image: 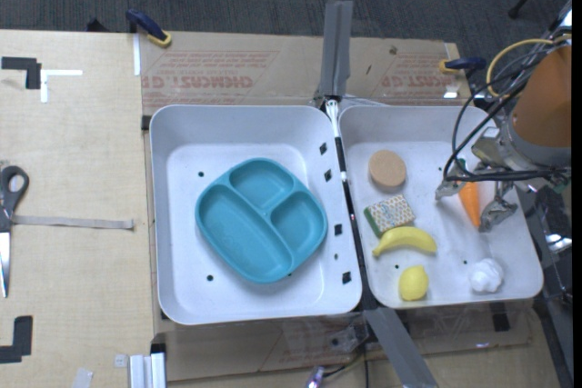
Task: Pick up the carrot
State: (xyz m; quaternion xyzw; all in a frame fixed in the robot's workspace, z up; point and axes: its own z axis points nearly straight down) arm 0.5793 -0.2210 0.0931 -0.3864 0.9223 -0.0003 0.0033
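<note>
While the grey arm reaches in from the right, its gripper (471, 203) hangs low over the right side of the right bin (518, 286). Its two metal fingers (448, 188) stand apart at a middling spread, one on each side of the carrot (469, 203). The carrot sits between them, a short orange piece pointing toward the near edge; whether it is lifted or still on the bin floor cannot be told.

Left of the gripper, in the same bin, lie a round tan disc (387, 169) at the far side, a speckled green-edged sponge (391, 213) nearer, then a banana (406, 240) and a lemon (413, 283). A small white crumpled object (486, 275) rests near the bin's near right corner.

The left bin (173, 223) holds a teal divided plate (262, 220). Scissors (9, 223) lie on the bench at the far left.
</note>
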